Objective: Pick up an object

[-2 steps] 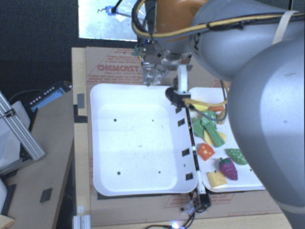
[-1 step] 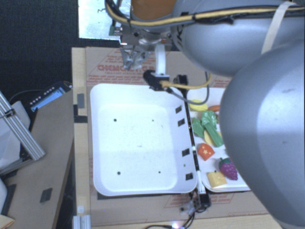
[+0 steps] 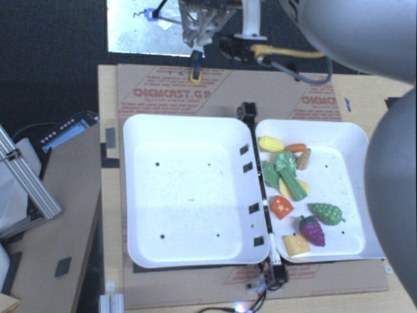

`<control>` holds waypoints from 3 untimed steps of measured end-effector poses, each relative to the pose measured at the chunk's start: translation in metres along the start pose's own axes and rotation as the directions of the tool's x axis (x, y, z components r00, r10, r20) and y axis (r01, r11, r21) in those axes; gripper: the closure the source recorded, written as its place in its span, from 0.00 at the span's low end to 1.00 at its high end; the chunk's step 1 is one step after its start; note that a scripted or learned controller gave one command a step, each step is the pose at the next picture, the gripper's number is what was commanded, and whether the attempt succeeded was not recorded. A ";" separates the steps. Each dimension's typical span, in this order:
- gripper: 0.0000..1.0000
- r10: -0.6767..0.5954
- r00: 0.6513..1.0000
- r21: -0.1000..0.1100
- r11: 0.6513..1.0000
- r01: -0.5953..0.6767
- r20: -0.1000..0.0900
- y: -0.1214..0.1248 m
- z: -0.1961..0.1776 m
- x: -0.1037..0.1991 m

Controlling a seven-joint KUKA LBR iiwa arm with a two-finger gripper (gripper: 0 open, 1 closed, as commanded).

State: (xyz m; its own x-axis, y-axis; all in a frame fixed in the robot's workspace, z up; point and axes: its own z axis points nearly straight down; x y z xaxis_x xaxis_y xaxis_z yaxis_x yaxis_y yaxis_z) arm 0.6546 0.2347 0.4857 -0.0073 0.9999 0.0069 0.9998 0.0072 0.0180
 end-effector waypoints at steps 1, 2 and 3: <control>1.00 -0.002 1.000 0.029 1.000 0.002 0.009 -0.103 0.086 0.000; 1.00 0.008 1.000 0.009 1.000 -0.008 0.006 0.017 0.083 -0.003; 1.00 0.006 1.000 0.029 1.000 -0.007 0.010 -0.046 0.190 -0.007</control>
State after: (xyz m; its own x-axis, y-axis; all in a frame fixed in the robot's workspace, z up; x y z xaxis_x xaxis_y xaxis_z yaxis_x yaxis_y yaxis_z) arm 0.6120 0.2285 0.2950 -0.0008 1.0000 -0.0028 0.9999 0.0008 -0.0111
